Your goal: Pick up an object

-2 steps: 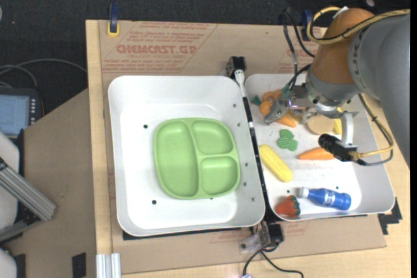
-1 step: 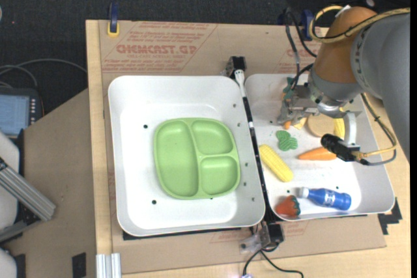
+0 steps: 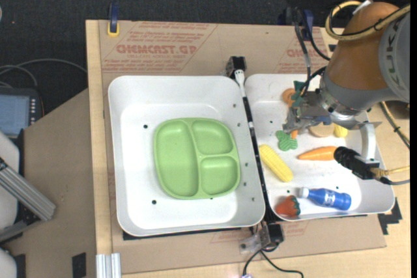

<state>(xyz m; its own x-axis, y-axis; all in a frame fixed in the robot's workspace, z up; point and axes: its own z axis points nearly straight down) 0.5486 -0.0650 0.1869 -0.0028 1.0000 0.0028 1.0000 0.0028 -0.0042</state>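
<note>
Gripper [image 3: 294, 127] low in right bin [image 3: 384, 202]; finger state: cannot tell. Broccoli [image 3: 285, 140] just below the tips, maybe touching. Corn [image 3: 275, 163] further below, carrot [image 3: 317, 153] below-right, bottle [image 3: 329, 198] and strawberry [image 3: 287, 206] well below.

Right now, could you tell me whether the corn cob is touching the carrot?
Apart. The camera view shows bare white bin floor between the corn cob and the carrot.
</note>
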